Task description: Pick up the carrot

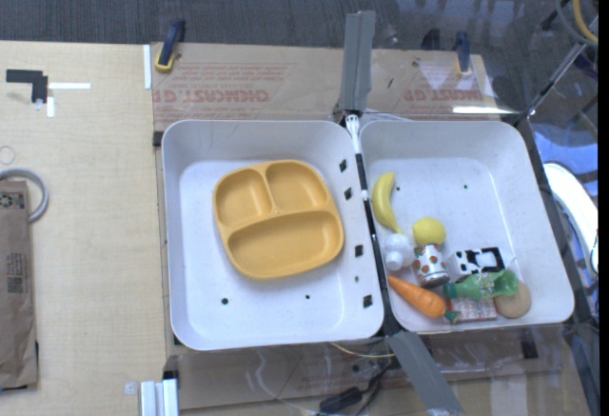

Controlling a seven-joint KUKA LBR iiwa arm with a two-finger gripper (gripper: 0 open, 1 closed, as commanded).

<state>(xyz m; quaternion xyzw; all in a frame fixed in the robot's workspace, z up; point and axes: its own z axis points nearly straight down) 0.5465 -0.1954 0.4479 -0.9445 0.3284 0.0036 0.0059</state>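
While the carrot (418, 296) lies in the right bin (533, 178), at about seven o'clock on its floor, its thick end points to the middle and its thin end to the left wall. Just above it, at twelve o'clock, stands a small spotted can (431, 265), and a yellow lemon (428, 231) is beyond. A banana (383, 201) lies at ten o'clock. The left bin (181, 243) carries a yellow divided plate (278, 219). I cannot tell the state of the gripper.
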